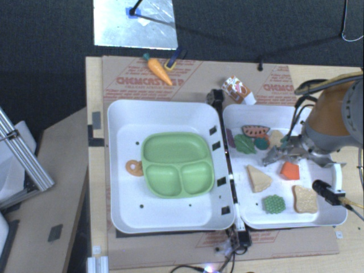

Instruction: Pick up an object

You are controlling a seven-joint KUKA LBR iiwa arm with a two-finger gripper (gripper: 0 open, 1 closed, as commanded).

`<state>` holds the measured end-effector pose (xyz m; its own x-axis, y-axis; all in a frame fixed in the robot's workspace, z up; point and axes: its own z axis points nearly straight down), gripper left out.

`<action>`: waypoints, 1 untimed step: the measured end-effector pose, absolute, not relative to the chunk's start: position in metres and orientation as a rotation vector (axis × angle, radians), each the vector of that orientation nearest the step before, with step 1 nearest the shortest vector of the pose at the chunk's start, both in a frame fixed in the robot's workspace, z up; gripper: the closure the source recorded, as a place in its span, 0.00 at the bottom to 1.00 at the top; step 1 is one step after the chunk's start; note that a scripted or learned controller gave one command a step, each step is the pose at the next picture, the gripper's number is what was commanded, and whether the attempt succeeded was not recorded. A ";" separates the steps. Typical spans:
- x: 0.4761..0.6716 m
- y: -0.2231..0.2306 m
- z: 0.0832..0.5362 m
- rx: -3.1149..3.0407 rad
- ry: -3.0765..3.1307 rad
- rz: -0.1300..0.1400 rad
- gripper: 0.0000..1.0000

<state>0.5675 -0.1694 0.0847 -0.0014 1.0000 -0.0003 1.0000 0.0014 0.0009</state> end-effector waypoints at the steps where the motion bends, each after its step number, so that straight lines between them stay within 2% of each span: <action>1: 0.568 -0.170 0.095 2.218 2.220 0.003 1.00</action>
